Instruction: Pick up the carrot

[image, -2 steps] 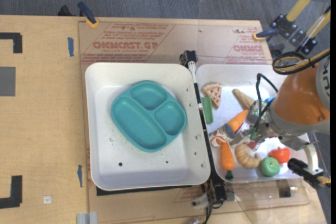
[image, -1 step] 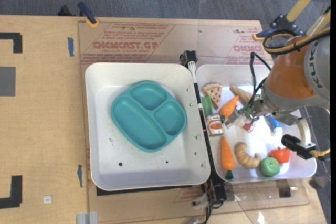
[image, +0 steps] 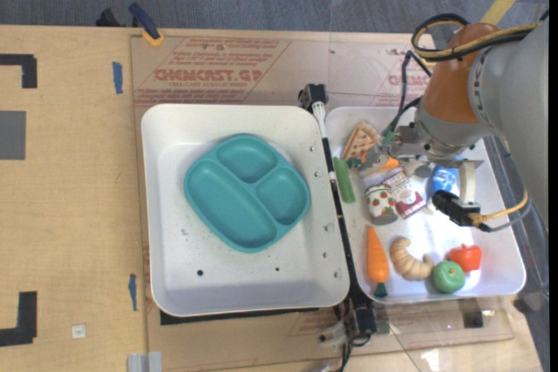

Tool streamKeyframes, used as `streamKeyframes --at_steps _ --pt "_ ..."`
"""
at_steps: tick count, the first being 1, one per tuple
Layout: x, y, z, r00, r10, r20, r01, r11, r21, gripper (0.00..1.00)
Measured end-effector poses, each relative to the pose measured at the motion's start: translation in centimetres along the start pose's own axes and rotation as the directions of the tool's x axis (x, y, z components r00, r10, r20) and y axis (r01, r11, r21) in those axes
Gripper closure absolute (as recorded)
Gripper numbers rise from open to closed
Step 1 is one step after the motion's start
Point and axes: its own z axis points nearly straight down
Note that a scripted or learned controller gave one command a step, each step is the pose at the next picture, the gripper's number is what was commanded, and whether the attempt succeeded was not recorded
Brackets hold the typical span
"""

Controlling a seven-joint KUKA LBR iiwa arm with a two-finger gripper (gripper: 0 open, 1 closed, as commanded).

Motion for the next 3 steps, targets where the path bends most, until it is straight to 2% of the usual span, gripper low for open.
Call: streamKeyframes --at_steps 1,2,3 --pt "0.0 0.3 -1.3 1.0 -0.005 0.004 0.006 1.0 -0.008 1.0" --pt "0.0 0.2 -1.2 1.0 -0.005 0.004 0.005 1.0 -0.006 0.0" --pt "0.0 4.0 0.1 0.996 0.087 0.002 -0.087 0.996 0.025 0.0"
